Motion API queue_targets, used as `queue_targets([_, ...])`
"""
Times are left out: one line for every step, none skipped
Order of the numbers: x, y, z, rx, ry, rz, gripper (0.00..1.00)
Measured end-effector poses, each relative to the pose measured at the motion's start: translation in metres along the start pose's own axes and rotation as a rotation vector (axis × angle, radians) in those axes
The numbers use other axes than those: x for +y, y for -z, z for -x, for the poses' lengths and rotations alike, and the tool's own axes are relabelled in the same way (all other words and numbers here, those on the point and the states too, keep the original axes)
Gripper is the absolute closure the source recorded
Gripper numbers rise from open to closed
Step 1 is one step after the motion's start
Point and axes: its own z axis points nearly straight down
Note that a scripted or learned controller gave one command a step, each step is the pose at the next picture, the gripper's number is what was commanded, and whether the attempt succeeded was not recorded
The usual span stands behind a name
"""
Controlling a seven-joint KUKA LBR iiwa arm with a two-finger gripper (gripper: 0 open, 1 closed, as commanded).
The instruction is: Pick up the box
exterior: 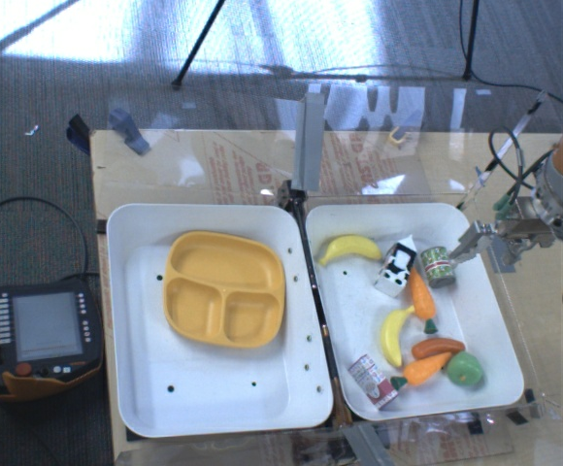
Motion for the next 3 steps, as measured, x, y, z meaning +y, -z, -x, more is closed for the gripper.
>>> queue_targets([0.038, -0.173, 0.024, 0.004, -0.166, 0.004, 0.00])
queue_targets([0.087, -0.178, 0.011, 0.004, -0.262, -0.046, 0.00])
queue_targets([0.048, -0.190, -0.086, 0.001, -0.431, -0.001, 0.00])
